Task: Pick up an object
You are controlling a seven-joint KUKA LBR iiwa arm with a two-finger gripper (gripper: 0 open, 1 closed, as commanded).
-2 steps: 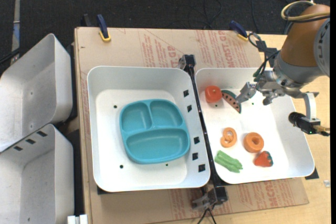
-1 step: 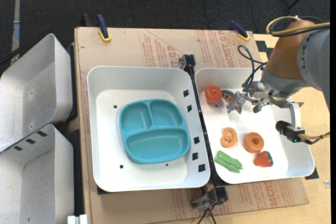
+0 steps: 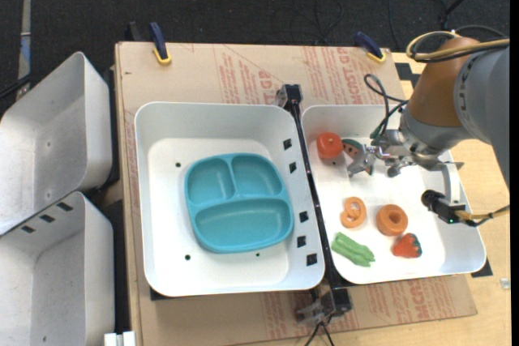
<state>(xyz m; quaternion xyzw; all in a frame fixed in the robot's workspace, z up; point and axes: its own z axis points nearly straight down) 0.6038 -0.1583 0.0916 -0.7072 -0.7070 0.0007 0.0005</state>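
An orange-red tomato (image 3: 328,145) is lying in the right bin (image 3: 462,255) at its ten o'clock corner, the gripper (image 3: 362,161) hovering just beside it at four o'clock, fingers apart, clamping nothing.

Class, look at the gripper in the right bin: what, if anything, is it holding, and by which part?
Cannot be told: the gripper sits beside the orange-red tomato, but no object shows between its fingers.

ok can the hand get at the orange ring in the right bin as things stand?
Probably yes. The orange ring lies flat on the bin floor, apart from the strawberry and pale ring, nothing over it. The hand sits just above-left of it.
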